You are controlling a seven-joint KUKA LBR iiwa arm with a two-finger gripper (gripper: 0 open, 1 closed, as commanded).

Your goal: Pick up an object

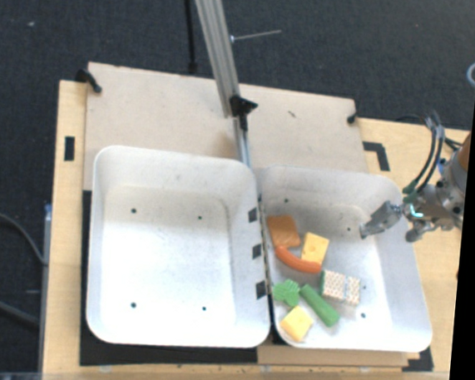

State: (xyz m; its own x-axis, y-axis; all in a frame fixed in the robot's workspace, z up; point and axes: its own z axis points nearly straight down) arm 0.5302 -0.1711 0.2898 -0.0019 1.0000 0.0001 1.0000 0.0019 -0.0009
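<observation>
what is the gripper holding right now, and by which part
Nothing. The gripper hangs open over the right bin's upper right corner, with no object between its fingers. The objects lie apart from it, lower left in that bin.

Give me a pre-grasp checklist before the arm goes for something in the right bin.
1. Two-finger gripper over the right white bin: ok, near its upper right edge.
2. Fingers spread: ok, gap visible.
3. Nothing between fingers: ok.
4. Targets present: ok, yellow foam cube, orange curved piece, green block.
5. Gripper above a target: not ok, items lie toward the bin's left side.
6. Items separated: not ok, clustered and touching.
</observation>
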